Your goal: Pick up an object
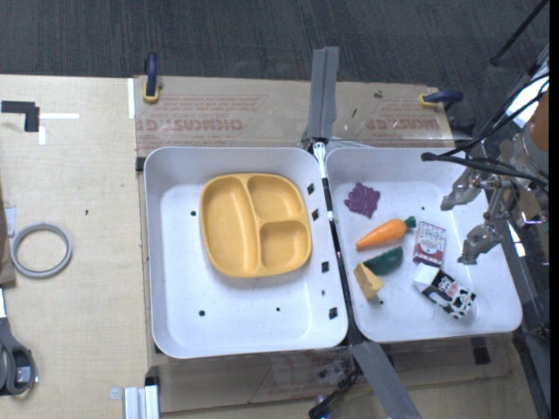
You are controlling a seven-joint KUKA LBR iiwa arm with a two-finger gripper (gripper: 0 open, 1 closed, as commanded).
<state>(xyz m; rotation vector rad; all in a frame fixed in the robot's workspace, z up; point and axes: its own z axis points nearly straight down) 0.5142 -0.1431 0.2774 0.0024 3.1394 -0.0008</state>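
Nearest in the right bin lies a cow-print carton, then cheese wedge, carrot and purple grapes. The hand hangs open above them, grasping nothing.

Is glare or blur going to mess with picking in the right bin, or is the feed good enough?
Camera view: even lighting with soft shadows, and the carrot, purple grapes and cheese wedge read sharp against the right bin; the white bin floor is bright but not blown out; the gripper at the right edge looks slightly soft and cluttered by cables, and the bin edges bow slightly.
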